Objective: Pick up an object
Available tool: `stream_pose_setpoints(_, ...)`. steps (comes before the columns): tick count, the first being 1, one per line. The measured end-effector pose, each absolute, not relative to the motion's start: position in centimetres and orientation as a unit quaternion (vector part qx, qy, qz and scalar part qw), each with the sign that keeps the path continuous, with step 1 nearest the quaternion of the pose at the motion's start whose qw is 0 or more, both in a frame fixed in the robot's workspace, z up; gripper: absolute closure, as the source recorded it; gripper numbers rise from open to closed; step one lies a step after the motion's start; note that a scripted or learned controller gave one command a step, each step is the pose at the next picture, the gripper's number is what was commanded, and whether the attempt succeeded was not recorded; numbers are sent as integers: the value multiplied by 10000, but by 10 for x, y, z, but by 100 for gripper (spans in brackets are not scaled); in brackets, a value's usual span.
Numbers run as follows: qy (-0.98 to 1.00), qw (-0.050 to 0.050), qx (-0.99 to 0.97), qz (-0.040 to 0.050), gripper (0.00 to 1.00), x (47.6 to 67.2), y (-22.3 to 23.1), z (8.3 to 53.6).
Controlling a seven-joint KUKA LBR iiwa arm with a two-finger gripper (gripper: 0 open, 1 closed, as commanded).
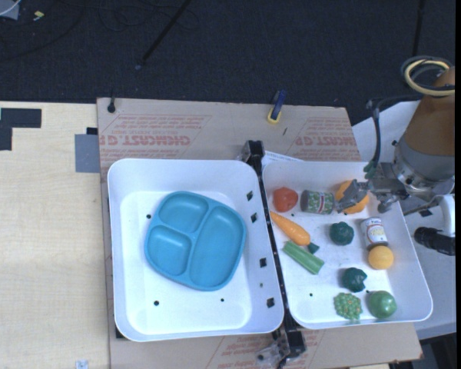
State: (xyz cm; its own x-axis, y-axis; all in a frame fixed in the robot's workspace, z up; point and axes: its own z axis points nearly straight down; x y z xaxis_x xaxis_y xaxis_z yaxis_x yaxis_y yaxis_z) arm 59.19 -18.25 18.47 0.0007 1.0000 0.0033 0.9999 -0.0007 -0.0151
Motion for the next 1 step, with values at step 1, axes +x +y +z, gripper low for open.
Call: stream_pose_setpoints(1, -7075, 14, -7068, 6, 0, 595, -183, 192)
